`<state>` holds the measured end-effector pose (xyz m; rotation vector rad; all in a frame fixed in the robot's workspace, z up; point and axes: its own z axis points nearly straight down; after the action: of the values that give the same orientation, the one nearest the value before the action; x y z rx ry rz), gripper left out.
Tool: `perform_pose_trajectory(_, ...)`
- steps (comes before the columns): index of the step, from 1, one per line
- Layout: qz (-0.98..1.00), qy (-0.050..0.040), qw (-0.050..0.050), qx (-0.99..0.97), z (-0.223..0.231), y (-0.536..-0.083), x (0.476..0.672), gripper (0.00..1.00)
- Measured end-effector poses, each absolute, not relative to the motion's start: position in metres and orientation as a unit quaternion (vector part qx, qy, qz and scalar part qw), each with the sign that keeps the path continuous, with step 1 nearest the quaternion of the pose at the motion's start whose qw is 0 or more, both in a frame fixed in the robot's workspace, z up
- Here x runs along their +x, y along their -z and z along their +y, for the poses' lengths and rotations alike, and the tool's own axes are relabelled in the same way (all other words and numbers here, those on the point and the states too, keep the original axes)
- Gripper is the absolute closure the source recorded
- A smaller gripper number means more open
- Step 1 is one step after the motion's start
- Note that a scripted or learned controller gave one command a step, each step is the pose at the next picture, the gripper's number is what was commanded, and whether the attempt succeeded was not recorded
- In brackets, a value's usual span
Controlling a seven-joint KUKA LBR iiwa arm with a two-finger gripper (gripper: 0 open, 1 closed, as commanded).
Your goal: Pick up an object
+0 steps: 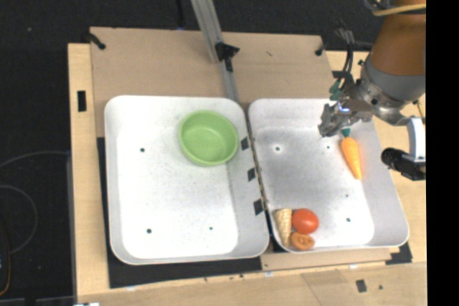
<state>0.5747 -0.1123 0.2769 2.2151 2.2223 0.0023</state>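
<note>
An orange carrot [351, 157] lies in the right bin [308, 175] near its far right side. My gripper [332, 121] hangs just above and to the left of the carrot's upper end, over the bin's back right part. A red tomato [305, 220], a cream cone-shaped piece [285, 224] and a small orange piece [302, 241] sit together at the right bin's front left corner. A green bowl [209, 138] rests upright in the left bin [158, 204] toward its back right.
A grey metal pole [204, 11] slants from the top down to the gap between the bins. The tan bench [165, 64] surrounds both bins. The arm [398, 46] comes in from the right.
</note>
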Motion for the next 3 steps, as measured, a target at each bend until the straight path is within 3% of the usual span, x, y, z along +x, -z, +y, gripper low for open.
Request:
perform_pose_trajectory(1, 0.709, -0.0003, 0.001, 0.706, -0.113, -0.279, 0.575, 1.0)
perform_pose_trajectory(3, 0.709, 0.0002, 0.0, 0.705, -0.023, -0.249, 0.555, 1.0)
